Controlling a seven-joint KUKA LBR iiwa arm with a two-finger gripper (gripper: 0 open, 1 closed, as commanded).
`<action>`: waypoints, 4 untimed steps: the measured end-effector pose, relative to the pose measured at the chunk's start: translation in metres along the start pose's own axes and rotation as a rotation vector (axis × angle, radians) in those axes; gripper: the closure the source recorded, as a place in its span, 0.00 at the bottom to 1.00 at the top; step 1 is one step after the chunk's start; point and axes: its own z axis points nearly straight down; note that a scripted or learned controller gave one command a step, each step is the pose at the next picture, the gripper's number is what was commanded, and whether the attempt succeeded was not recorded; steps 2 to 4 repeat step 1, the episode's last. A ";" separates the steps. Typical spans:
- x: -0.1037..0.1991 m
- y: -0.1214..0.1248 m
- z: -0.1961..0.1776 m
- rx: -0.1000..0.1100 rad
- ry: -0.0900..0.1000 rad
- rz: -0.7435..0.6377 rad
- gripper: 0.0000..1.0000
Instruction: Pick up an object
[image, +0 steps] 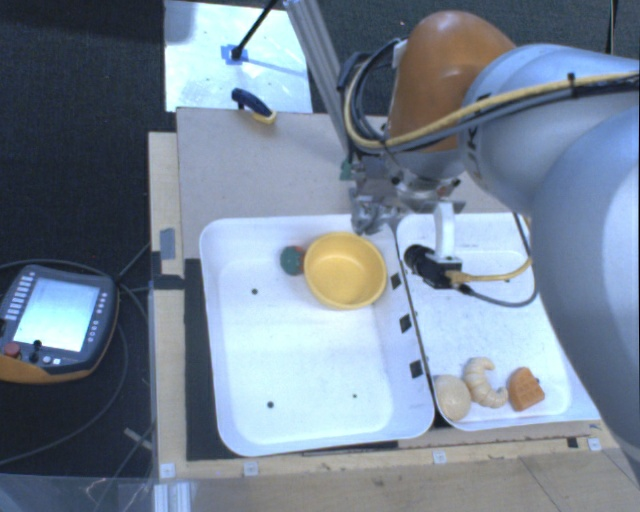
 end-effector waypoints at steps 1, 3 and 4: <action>-0.003 0.000 0.000 -0.001 -0.001 0.004 0.00; -0.003 0.000 0.000 -0.001 -0.001 0.004 0.00; -0.003 0.000 0.000 -0.001 -0.001 0.004 0.00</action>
